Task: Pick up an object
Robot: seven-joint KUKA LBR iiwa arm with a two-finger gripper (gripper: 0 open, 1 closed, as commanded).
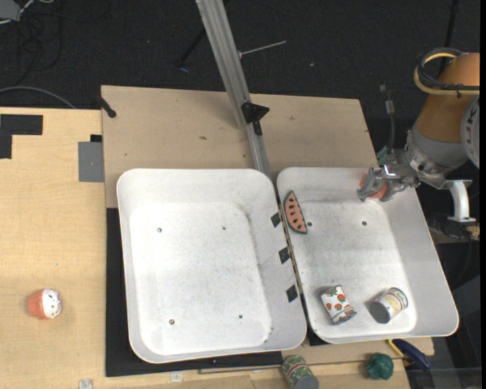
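Roughly: watermelon slice [295, 212] leans on right bin [405, 217] left wall; patterned can [336, 304] and tin [388, 305] sit near its front edge. Gripper [376, 184] hovers over its back-right corner, too blurred, grip state can't tell.

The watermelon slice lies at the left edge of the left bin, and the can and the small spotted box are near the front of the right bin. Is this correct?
Not quite. The camera view shows the watermelon slice at the left edge of the right bin, beside the divide. The can and the small spotted box are near that bin's front, as you said.
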